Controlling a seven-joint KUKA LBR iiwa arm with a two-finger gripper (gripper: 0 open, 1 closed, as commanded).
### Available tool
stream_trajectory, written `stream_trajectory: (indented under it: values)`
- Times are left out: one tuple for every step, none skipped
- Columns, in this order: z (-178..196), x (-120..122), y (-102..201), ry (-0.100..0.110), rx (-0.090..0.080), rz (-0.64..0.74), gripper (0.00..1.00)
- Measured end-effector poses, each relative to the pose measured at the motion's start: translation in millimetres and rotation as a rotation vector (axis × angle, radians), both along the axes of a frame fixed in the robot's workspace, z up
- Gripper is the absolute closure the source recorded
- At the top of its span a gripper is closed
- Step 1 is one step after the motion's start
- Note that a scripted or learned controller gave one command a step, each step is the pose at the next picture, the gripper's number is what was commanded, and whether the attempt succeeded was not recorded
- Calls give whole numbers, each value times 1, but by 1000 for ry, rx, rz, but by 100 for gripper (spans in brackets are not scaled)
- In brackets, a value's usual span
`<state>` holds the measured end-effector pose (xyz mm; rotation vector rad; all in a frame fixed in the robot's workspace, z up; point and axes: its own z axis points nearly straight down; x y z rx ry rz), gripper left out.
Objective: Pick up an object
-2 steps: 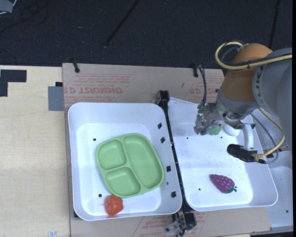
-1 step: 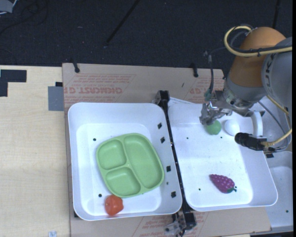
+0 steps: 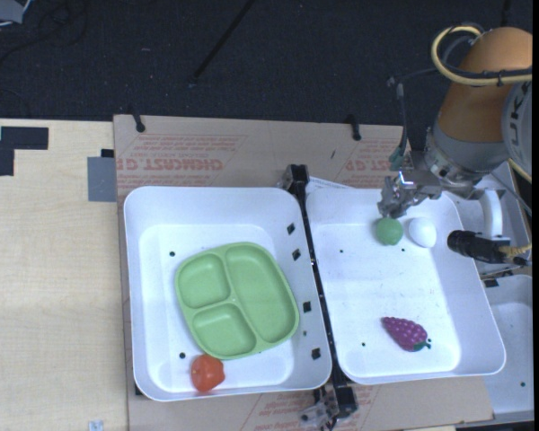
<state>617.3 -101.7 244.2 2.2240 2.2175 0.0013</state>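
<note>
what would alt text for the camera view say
A grey and orange robot arm's gripper hovers right above a green ball beside a white egg in the right bin, which also holds a purple fruit. The left bin holds a green divided plate and an orange object.

The claw (image 3: 393,206) is a small assembly of grey and dark metal parts, its details too fine to make out; directly above it sits a rounded grey wrist housing (image 3: 463,151) with a glossy sheen; above that a broad orange band (image 3: 490,79) bulges smooth and dome-like; a pale yellowish cable (image 3: 447,48) loops around the top of the orange part; a thin dark cable (image 3: 402,115) runs down just left of the wrist housing toward the claw.
</note>
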Motion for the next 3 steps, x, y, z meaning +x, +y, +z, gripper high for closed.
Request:
stream_trajectory:
  values:
    - [33,0,-2,0,0,3,100]
    - [30,-1,42,5,1,6,100]
    - [12,-8,88,7,2,6,100]
